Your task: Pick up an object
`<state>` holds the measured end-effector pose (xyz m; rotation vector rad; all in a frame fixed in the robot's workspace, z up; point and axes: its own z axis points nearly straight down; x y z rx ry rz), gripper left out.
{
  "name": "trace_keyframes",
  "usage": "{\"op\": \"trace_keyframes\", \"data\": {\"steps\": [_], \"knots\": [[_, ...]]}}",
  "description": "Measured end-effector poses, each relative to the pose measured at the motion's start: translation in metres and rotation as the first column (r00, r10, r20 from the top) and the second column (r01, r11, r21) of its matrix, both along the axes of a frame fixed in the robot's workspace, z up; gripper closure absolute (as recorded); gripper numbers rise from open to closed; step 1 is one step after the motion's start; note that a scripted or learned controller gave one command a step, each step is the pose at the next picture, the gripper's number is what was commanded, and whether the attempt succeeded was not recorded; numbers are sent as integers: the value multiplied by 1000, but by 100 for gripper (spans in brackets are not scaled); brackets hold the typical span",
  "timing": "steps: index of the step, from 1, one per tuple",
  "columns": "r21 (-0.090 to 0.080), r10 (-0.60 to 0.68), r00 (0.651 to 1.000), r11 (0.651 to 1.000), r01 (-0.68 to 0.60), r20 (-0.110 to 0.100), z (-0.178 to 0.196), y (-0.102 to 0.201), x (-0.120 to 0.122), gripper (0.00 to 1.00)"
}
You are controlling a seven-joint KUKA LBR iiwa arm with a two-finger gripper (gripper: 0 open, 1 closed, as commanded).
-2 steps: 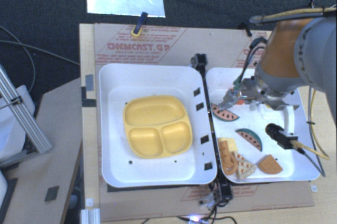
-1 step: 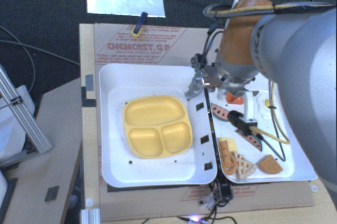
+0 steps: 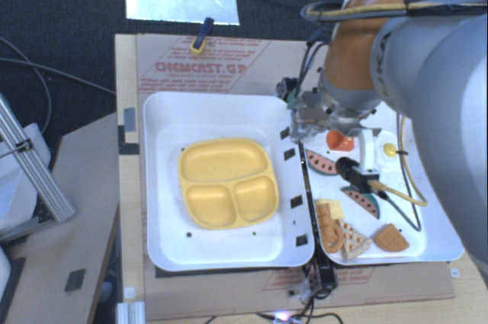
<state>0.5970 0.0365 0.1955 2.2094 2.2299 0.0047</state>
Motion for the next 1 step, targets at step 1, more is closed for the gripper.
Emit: {"op": "trace_keyframes", "data": {"steps": [1], "knots": [[2,-9,1000,1000,9,1,89,-16,-77,100]]}}
